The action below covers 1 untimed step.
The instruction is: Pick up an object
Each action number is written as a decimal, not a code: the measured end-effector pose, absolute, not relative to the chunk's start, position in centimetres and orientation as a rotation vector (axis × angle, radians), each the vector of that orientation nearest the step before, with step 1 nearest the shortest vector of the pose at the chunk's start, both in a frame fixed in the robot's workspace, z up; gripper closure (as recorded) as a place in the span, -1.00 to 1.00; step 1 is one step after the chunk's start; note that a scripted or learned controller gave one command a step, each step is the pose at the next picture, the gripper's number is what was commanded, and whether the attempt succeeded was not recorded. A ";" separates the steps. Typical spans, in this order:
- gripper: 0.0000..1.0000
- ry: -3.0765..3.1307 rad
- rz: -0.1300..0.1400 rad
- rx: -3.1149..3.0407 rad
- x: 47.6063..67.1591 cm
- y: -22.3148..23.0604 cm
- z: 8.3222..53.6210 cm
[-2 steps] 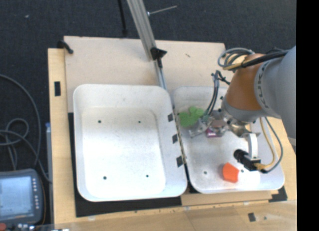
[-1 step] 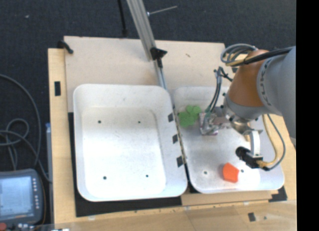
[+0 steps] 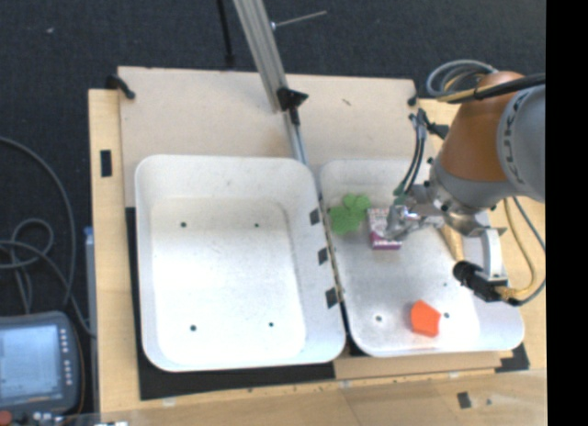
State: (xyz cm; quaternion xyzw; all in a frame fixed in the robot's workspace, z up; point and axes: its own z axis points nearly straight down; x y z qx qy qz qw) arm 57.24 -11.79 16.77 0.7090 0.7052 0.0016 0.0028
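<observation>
Gripper: the gripper [image 3: 397,223] is down low in the right bin [image 3: 478,332], right over a small pink-and-white object [image 3: 383,232]; how wide it stands can't be made out from this slanted view (the metal head covers that spot).
Contact: the gripper's tip sits on or against the pink-and-white object's upper right edge; whether it has hold of it can't be told.
Pink-and-white object: on the right bin's floor, upper left part, just right of a green object [image 3: 349,213].
Green object: near the right bin's left wall, close beside the pink-and-white one, left of the gripper.
Orange object: an orange object [image 3: 424,318] lies toward the bin's near edge, well apart from the gripper, below and slightly right of it.
Arm: the arm [image 3: 491,144] comes in from the right, orange band above the wrist.
Left bin: the left bin [image 3: 156,185] sits alongside on the tabletop [image 3: 202,107].
</observation>
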 end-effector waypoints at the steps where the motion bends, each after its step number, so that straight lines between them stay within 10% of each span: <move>1: 1.00 2.219 0.006 2.215 57.0 -11.7 21.3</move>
